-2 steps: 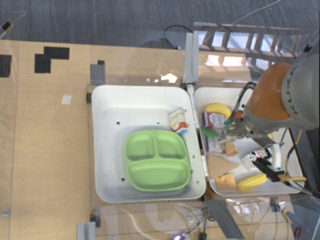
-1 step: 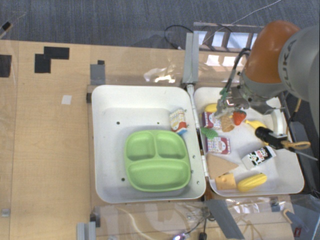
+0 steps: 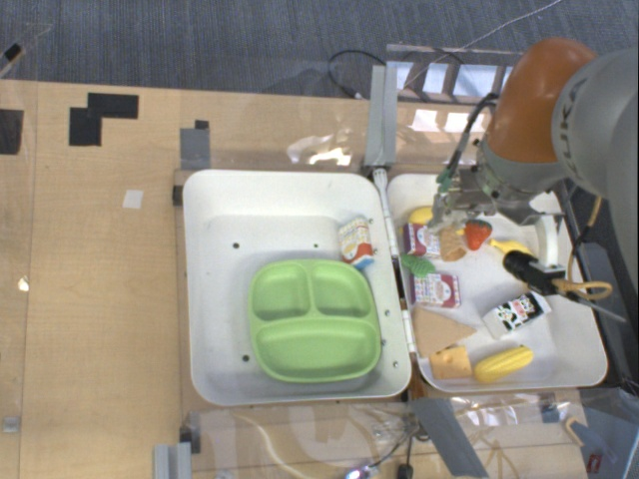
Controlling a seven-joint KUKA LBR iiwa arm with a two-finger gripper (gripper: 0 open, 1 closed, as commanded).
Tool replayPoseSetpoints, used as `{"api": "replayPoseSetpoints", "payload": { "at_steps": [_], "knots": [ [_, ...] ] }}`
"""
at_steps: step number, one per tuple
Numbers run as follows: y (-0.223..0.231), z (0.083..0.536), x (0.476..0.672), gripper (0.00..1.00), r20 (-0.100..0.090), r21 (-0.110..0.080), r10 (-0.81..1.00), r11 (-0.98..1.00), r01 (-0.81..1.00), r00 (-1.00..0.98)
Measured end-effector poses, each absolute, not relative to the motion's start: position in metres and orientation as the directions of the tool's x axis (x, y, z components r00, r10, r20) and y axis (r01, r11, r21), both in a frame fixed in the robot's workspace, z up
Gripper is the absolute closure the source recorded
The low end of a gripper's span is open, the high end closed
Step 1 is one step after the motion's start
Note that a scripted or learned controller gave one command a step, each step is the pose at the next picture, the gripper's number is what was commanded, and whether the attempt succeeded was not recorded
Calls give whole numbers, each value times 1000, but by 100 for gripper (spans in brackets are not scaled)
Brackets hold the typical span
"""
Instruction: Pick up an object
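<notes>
Two bins: I see both on the tabletop [image 3: 90, 297].
Left bin [image 3: 215, 218]: green plate [image 3: 315, 320], small carton [image 3: 355, 239].
Right bin [image 3: 589, 362]: banana [image 3: 503, 363], strawberry [image 3: 478, 235].
Fingers [image 3: 454, 211]: above strawberry; spread or pinching, I cannot tell.

A divided plate [image 3: 315, 319] lies by the left bin's [image 3: 215, 267] near edge; a small carton [image 3: 355, 239] sits at its right edge.

The arm [image 3: 559, 108] runs off the right edge, and its gripper [image 3: 454, 213] covers part of the small items beneath — their labels too small to read.
</notes>
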State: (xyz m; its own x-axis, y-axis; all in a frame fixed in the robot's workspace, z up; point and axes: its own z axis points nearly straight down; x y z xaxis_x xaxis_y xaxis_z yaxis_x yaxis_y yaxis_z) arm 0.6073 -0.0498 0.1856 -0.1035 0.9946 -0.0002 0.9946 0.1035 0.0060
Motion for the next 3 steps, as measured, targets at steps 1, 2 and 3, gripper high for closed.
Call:
{"api": "replayPoseSetpoints", "payload": {
  "at_steps": [1, 2, 3],
  "knots": [
    [-89, 105, 613, 100, -8, 18, 945, 328, 945, -328],
    [-141, 102, 595, 100, -20, 37, 919, 395, 918, -394],
    [-87, 171, 638, 100, -2, 8, 959, 282, 959, -282]
  ]
}}
